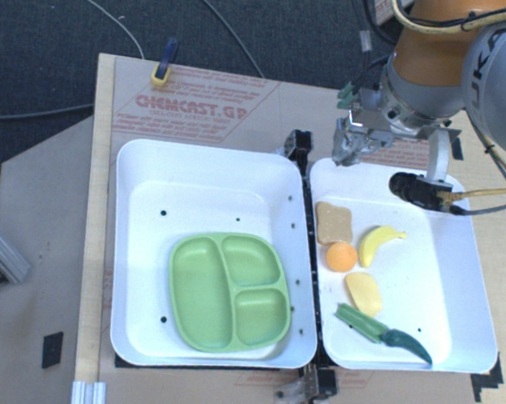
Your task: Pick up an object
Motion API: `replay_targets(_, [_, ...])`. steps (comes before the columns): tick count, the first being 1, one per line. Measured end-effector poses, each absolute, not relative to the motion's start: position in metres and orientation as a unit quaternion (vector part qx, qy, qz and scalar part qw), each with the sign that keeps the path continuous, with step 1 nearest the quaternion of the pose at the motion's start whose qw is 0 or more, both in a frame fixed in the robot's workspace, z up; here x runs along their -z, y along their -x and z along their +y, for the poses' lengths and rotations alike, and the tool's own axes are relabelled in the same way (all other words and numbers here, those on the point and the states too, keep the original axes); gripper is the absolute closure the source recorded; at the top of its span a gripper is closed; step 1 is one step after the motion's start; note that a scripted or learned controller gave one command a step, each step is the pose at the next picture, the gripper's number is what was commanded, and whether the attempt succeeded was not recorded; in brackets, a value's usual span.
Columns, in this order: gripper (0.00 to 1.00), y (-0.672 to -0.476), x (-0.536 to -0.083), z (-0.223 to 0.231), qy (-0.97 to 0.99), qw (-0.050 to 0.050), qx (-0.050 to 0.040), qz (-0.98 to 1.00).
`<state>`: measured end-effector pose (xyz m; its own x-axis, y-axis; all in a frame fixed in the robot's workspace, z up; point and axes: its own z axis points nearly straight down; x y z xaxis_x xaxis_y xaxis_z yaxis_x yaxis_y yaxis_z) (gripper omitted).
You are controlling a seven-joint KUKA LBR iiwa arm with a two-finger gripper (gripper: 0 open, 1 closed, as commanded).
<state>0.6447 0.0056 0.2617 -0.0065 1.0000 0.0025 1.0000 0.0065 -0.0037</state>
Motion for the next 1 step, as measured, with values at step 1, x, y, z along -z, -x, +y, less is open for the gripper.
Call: replay_targets(1, [1.00, -0.6509, -0.2508, 0.0502, 0.705, 0.001, -0.0004, -0.709])
